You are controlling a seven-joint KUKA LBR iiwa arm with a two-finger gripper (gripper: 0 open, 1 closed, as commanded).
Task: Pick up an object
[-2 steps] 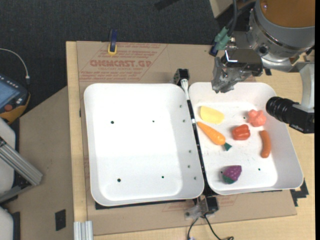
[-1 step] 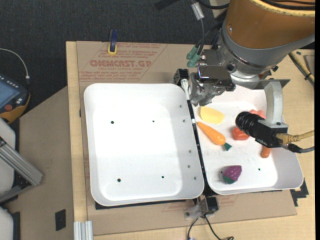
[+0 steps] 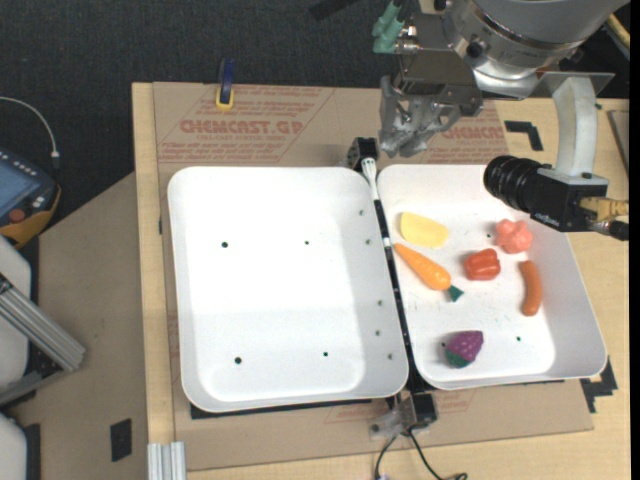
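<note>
The right bin (image 3: 570, 353) holds several toy foods: a yellow piece (image 3: 424, 230), an orange carrot (image 3: 424, 267), a red pepper (image 3: 482, 265), a pink piece (image 3: 514, 235), a brown sausage (image 3: 530, 287) and a purple grape bunch (image 3: 463, 347). My gripper (image 3: 412, 136) hangs above the back edge of the bins, near the divider, well above and behind the yellow piece. Nothing is seen between its fingers.
The left bin (image 3: 275, 288) lies beside the right one on a cardboard sheet (image 3: 250, 118). A black camera (image 3: 535, 193) on a white bracket juts over the right bin's back right corner. A blue and yellow clip (image 3: 226, 86) sits at the back left.
</note>
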